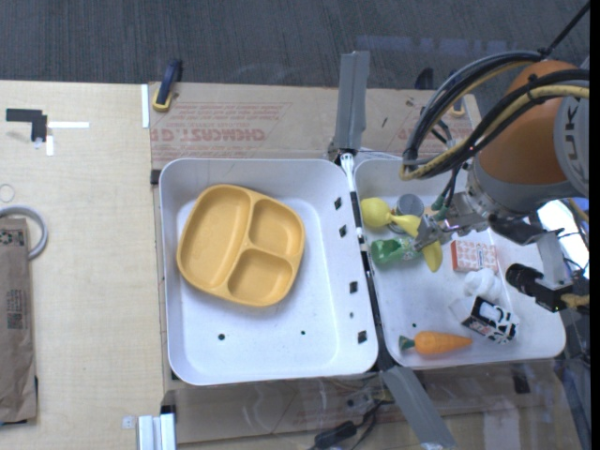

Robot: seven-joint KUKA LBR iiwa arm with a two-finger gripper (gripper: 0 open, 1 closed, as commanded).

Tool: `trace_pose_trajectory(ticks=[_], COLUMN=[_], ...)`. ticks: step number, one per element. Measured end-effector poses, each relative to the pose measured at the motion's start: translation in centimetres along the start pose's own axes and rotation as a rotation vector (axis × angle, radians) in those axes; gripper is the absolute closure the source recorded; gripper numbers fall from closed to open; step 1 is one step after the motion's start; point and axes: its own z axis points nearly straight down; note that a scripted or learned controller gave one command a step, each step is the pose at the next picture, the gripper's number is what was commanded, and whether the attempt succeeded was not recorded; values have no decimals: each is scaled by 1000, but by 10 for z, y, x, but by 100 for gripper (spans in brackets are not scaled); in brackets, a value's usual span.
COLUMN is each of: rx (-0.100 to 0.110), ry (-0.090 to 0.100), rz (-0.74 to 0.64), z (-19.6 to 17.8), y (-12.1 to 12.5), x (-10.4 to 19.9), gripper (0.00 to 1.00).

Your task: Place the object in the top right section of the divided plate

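A yellow divided plate (241,244) lies in the left bin, with one large section on its left and two smaller ones on its right. Its top right section (277,227) holds nothing. My gripper (432,233) hangs low over the back left part of the right bin, among a yellow pear-shaped fruit (376,213), a green toy (391,250) and a small yellow banana-like piece (432,257). The arm hides part of that cluster, and I see nothing clearly held.
Also in the right bin (427,307) are an orange carrot (440,343) near the front, a black and white item (491,321), and a red-patterned card (473,255). The arm and cables cover the right bin's far right. The left bin (262,340) has a bare white floor around the plate.
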Motion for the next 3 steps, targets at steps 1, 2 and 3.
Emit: trace_pose_trajectory(ticks=[1,2,3], rx=[4,4,1], ry=[1,1,-1], rz=[166,166,-170], z=[10,10,-88], y=[-48,-48,-15], x=[76,76,72], gripper=[100,0,0])
